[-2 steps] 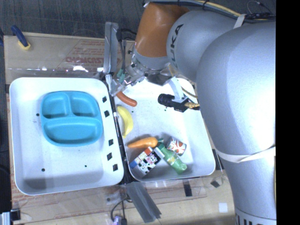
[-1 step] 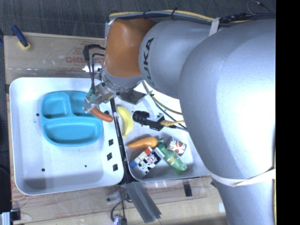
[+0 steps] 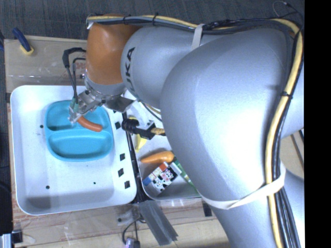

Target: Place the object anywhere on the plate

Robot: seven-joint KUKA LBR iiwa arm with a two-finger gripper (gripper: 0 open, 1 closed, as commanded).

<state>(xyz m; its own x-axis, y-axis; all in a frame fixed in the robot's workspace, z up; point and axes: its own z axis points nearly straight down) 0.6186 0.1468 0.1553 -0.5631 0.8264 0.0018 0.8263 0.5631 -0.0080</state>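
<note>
Orange sausage-like object (image 3: 90,124) lies on the blue plate (image 3: 77,146), pincer (image 3: 77,113) at its end; grip state unclear. Placement looks nearly done; release and retreat left.

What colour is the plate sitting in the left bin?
Bright blue plate, seen best in the camera view from above.

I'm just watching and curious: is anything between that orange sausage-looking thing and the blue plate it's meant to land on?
Nothing visible is in the way. The orange sausage is right over the blue plate, at the tip of the claw. From this angle I can't tell whether it is resting on the plate or just above it.
</note>
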